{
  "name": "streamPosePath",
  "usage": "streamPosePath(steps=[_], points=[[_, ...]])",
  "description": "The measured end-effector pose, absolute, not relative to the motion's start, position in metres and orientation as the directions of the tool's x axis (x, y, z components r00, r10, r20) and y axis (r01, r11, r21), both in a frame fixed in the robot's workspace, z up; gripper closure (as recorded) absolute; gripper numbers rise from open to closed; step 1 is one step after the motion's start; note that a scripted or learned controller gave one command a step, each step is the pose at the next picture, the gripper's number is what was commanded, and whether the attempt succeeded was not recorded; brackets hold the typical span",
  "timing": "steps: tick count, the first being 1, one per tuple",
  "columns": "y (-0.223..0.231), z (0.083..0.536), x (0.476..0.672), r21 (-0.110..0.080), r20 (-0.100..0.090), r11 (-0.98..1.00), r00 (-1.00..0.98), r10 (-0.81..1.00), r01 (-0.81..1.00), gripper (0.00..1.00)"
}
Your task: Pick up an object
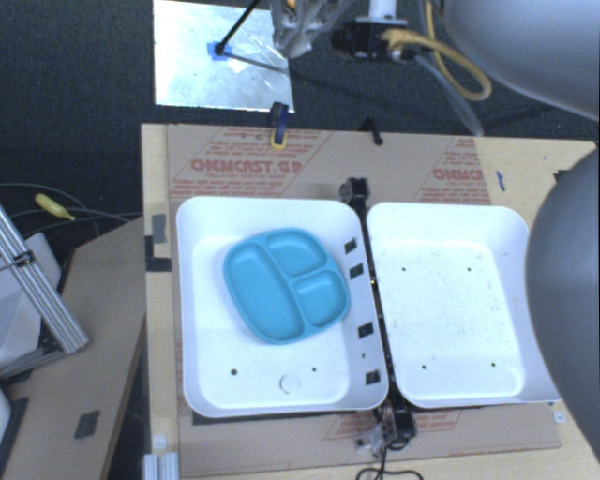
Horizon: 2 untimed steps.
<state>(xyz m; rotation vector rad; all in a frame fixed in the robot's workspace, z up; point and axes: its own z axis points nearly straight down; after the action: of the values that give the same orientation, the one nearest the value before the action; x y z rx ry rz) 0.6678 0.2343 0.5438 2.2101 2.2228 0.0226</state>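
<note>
A blue divided plate lies flat in the middle of the left white bin. A small pale ring rests on that bin's floor near its front wall. My gripper hangs at the top edge of the camera view, far behind both bins and over the dark floor beside a shiny sheet. It is blurred, and nothing shows in it. The grey arm runs from it along the top right.
The right white bin shows only a scuffed floor, and a big grey arm link covers its right wall. A shiny sheet lies behind the cardboard-topped bench. Yellow cables trail from the wrist.
</note>
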Motion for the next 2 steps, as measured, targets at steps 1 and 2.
streamPosePath(steps=[1, 2], points=[[0.235, 0.536, 0.582, -0.001, 0.002, 0.008, -0.008, 1.0, 1.0, 1.0], [0.218, 0.509, 0.62, 0.0, -0.001, -0.002, 0.002, 1.0, 1.0, 1.0]])
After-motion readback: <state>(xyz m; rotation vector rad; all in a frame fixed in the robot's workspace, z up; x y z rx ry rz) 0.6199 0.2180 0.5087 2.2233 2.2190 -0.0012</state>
